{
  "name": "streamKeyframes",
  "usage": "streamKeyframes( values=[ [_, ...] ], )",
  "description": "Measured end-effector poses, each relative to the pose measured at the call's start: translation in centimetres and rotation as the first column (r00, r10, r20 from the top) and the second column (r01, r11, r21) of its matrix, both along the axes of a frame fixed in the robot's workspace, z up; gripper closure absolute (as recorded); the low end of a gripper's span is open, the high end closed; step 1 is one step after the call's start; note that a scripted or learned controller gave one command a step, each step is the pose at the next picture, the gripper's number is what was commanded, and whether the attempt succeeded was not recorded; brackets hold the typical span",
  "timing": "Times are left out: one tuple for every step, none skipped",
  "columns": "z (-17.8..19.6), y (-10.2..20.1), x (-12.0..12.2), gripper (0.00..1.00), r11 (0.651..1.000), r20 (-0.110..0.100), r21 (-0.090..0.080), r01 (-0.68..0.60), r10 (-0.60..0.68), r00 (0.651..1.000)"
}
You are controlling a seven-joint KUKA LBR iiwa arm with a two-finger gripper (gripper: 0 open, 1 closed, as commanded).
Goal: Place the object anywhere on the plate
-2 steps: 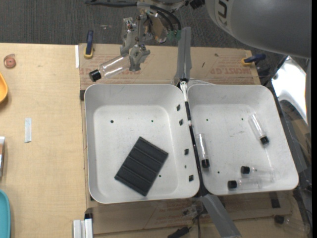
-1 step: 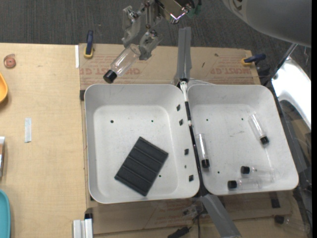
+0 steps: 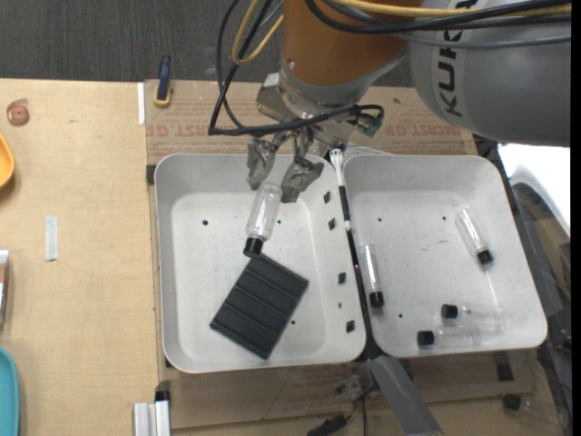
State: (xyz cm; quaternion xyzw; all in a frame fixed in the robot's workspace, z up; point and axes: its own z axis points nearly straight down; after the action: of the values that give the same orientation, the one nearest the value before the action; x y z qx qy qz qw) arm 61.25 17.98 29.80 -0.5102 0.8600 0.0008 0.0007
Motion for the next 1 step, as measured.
streamKeyframes(
  values=[
    [8.97, -2.64, 3.98, 1.0, 0.954, 0.005, 0.001, -0.299, 0.299, 0.954]
  ],
)
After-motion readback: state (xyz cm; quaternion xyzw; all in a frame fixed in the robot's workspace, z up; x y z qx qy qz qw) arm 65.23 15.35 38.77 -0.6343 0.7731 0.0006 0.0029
